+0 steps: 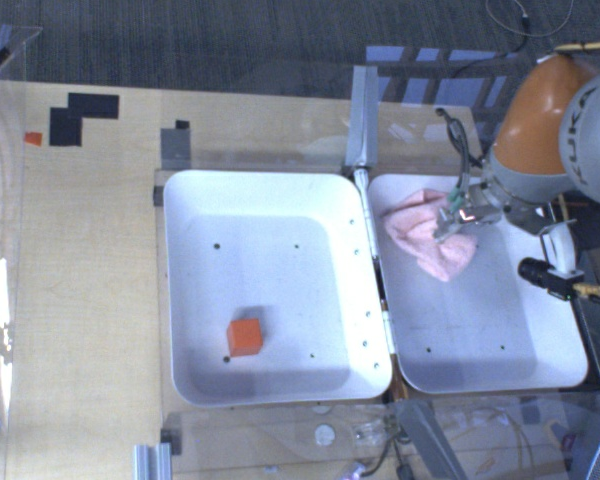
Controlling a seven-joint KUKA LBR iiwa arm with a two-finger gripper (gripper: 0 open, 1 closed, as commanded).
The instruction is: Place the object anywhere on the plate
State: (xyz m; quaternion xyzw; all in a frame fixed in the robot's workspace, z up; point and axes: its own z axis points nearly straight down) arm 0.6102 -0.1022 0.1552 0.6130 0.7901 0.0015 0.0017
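Left bin (280, 208) open around orange block (245, 337)

The arm (580, 138) is a smooth, rounded body in light grey, with a broad glossy orange band (530, 118) wrapping the bulbous joint above the wrist. Dark lettering runs down the grey shell beside the orange. A thin black cable (458, 138) loops off the wrist housing. The gripper (458, 213) is a small, boxy metal-grey piece with a tiny red light on it. A black cylindrical fitting (545, 276) with a white collar sticks out below the wrist.
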